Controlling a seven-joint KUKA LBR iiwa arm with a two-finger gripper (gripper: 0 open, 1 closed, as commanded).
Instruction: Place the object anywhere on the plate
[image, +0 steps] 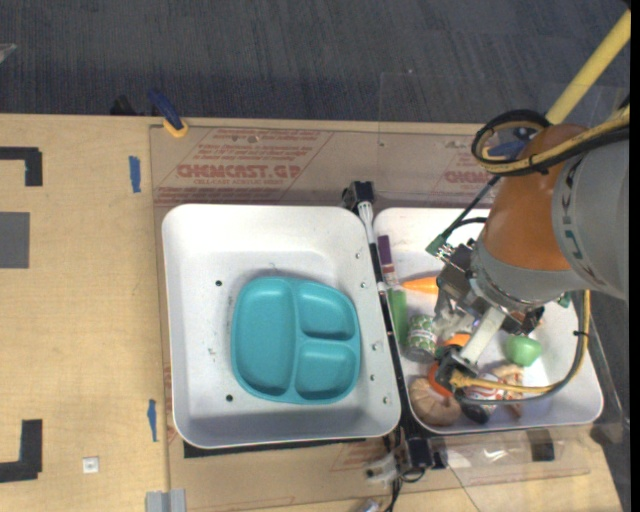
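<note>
Low in the right bin (590, 400), among a heap of small toys (470, 385) beside a green ball (522, 350): end effector (470, 350), finger spacing impossible to tell. At nine o'clock, in the left bin (190, 300), a teal plate (296, 340).

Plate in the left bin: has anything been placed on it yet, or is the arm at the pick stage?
Done: nothing yet; the teal plate in the left bin carries no object. In hand: the gripper is down in the right bin among the clutter, near a green object and an orange piece; whether it grips anything cannot be told. Left: secure an object, carry it over, set it on the plate.
</note>
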